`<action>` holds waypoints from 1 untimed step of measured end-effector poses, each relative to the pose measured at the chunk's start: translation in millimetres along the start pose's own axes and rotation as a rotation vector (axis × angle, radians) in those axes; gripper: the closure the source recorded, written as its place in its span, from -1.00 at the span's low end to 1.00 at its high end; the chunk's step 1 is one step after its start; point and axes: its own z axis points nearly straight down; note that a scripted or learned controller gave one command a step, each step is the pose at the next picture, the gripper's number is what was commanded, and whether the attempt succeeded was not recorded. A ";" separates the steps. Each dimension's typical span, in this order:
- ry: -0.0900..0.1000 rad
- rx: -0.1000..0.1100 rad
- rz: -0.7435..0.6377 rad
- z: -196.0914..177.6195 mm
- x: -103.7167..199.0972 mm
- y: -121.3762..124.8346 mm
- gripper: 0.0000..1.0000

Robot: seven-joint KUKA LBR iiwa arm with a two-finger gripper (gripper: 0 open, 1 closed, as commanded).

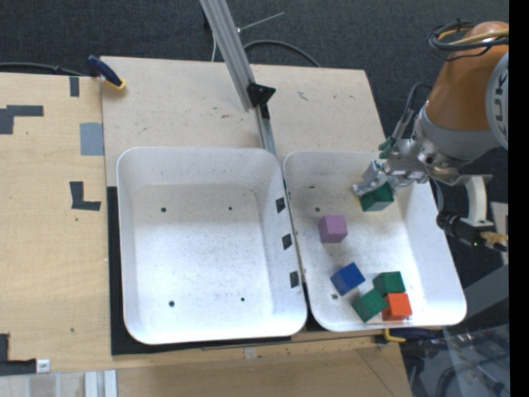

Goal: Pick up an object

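Gripper [374, 184]: over right bin [430, 246], upper part; dark green block [378, 197] seen at the fingertips, apparently clamped between them, seemingly lifted clear of the floor. Remaining in that bin: purple cube [333, 228] mid-floor; blue cube [347, 278], two green blocks [379, 294] and orange cube [398, 306] clustered near front. Advised: straight vertical lift, grip kept firm, clear of bin wall.

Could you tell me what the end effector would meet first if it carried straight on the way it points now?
Most likely the green block right at the end effector, over the right bin. Whether it is gripped or just touched is unclear; past it lies the bin floor.
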 end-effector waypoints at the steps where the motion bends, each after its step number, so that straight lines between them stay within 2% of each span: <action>1: -0.002 0.001 0.001 14.4 47.9 28.5 1.00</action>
